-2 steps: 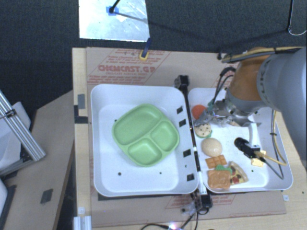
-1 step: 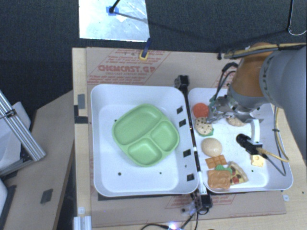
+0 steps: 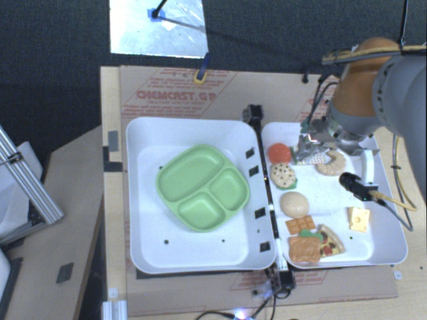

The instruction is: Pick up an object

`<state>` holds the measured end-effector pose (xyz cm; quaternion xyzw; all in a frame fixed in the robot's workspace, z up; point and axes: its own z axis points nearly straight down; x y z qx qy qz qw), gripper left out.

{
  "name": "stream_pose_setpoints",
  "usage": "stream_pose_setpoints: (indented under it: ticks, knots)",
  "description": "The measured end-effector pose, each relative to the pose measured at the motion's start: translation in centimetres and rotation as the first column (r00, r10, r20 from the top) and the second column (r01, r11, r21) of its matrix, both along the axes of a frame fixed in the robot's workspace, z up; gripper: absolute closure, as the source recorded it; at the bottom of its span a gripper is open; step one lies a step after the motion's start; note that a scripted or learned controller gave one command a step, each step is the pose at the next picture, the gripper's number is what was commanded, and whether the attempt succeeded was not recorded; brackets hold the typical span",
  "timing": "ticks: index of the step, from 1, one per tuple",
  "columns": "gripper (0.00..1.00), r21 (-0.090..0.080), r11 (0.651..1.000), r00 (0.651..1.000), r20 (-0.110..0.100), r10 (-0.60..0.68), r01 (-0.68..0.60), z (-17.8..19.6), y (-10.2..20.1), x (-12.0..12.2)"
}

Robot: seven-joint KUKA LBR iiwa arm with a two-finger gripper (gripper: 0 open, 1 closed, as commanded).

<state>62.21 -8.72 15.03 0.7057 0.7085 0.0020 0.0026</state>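
My gripper (image 3: 309,151) hangs low over the back of the right bin (image 3: 387,245). It is just right of a red tomato (image 3: 280,153) and just left of a pale brown pastry (image 3: 331,163). In front of it lie a chocolate-chip cookie (image 3: 283,175) and a beige bun (image 3: 294,204). Nearer the front edge are an orange cracker (image 3: 300,225), a piece of toast (image 3: 305,249) and a pizza slice (image 3: 329,241). A yellow cheese cube (image 3: 359,219) rests at the right. Nothing shows as held.
The left bin (image 3: 143,245) holds a green divided plate (image 3: 202,187) in its middle. A black divider strip (image 3: 263,179) runs between the bins. A silver sheet (image 3: 159,19) lies beyond the bench at the back.
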Motion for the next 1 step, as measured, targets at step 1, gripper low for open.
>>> stream_pose_setpoints:
  ticks: [1]
  knots:
    - [1.0,0.001,1.0,1.0,0.001,0.002,-0.002,5.06,0.98,0.41]
